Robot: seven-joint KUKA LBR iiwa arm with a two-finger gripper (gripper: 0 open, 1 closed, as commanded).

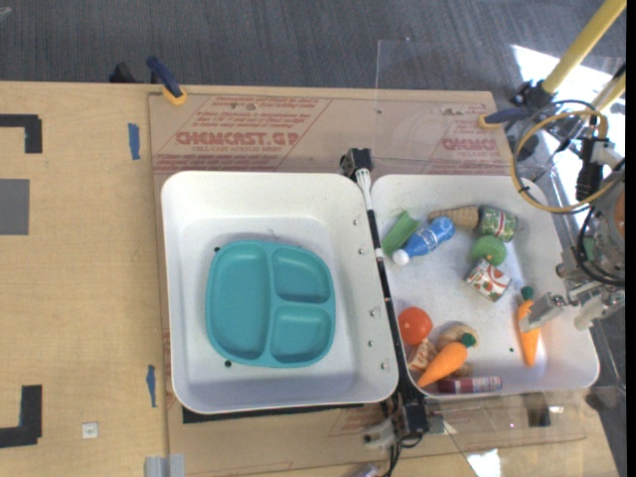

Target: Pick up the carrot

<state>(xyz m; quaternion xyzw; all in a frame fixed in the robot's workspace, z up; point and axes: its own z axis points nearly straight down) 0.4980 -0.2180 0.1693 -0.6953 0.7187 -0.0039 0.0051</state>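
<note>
Carrot (443,362) lies at the right bin's (581,366) front edge beside a tomato (414,323), while my gripper (553,308), fingers closed on a smaller orange carrot-like piece (528,337), must probably lift next.

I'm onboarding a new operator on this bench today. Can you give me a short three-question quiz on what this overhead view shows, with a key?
1. True or false: the teal divided plate lies in the left bin.
2. Which item lies at the near edge of the right bin, just left of its middle? A) carrot B) blue bottle C) green can
3. Fill in: the gripper sits at the right bin's ____ side, beside a second small carrot.

Key: 1 true; 2 A; 3 right.
</note>
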